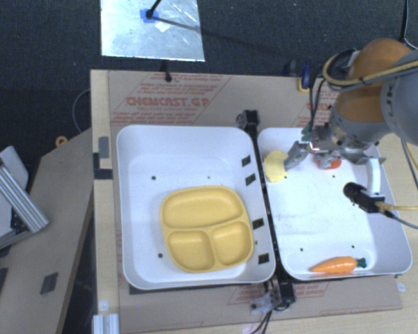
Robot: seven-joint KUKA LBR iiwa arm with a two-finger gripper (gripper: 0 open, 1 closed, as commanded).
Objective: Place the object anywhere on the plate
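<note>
— What is worrying you, watching this?

— The pale yellow rounded object [274, 166] is sitting against the wall of the right white bin [334, 235], next to the yellow three-compartment plastic plate [206, 227]. A grab there may be nudging it into the wall and slipping.

— And the two-finger gripper [297, 153]?

— It is hovering just beside the object, up and right of it. Jaws spread or pressed together? I cannot tell.

arm [397, 82]: cut off by the right edge, so the upper part isn't seen
gripper [301, 152]: fingers too small and blurry, open or closed can't be told
yellow object [274, 167]: partly covered by the gripper tip, contact can't be judged
red thing [327, 163]: mostly hidden under the wrist, can't be identified
</note>
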